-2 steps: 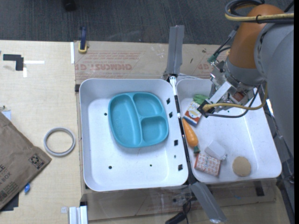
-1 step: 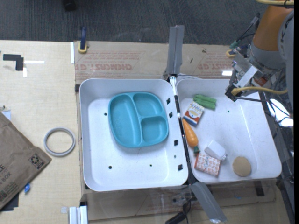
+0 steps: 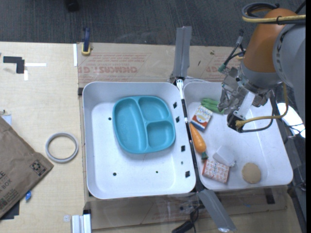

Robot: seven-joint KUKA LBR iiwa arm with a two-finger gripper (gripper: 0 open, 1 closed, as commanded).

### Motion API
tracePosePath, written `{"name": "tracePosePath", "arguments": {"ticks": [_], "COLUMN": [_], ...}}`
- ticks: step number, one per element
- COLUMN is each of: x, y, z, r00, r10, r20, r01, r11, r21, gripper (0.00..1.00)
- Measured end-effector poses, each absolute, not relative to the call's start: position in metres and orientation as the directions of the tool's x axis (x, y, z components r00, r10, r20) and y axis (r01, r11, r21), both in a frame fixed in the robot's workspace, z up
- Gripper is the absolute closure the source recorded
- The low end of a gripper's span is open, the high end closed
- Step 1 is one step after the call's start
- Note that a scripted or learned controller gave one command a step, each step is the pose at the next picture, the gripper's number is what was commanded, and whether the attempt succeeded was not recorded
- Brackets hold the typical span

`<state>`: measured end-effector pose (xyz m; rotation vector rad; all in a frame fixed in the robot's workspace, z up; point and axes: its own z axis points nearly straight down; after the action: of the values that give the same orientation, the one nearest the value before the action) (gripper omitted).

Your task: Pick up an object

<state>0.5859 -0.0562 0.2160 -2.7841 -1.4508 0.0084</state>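
The grey arm (image 3: 284,42) reaches in from the right, its wrist bent downward, pincer (image 3: 228,103) pointing down.

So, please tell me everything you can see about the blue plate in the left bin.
The blue plate is a light turquoise dish that looks like plastic, with rounded corners and a raised rim. It is split into three compartments: one long one on the left, and two smaller ones on the right. All three look empty. It lies flat, right side up, slightly turned, on the floor of the left bin, in its upper middle part. Nothing else touches it.
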Motion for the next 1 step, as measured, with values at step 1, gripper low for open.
{"name": "tracePosePath", "arguments": {"ticks": [1], "x": [0.6535], "y": [-0.0972], "z": [0.2499], "r00": [0.622], "r10": [0.783], "r20": [-0.003], "r01": [0.783], "r11": [-0.622], "r21": [-0.001], "gripper": [1.0]}}
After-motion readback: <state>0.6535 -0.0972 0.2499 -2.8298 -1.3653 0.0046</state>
